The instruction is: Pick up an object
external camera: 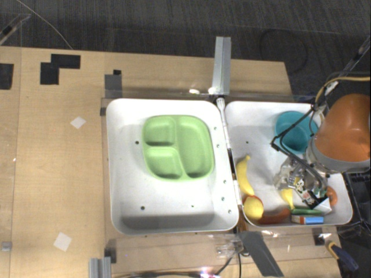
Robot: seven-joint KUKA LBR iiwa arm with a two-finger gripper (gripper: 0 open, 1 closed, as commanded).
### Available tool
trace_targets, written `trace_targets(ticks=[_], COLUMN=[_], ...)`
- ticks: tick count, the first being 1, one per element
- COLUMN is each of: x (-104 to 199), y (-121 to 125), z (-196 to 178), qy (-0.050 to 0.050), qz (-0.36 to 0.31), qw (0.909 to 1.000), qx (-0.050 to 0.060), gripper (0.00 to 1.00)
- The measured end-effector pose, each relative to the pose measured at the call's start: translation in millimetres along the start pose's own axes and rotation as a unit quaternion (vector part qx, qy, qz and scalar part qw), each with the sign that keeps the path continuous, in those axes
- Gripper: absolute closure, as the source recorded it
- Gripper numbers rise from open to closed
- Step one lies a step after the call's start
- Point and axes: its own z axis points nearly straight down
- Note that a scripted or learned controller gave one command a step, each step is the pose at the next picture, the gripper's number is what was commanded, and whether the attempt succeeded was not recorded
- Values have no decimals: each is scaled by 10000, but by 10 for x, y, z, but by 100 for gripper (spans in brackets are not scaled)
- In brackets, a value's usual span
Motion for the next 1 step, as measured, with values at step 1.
trace_targets(ticks=[1], x=[83], y=[515], z=[-580], qy=[121], qz=[-31], qw=[9999], qx=[-11], gripper=[100])
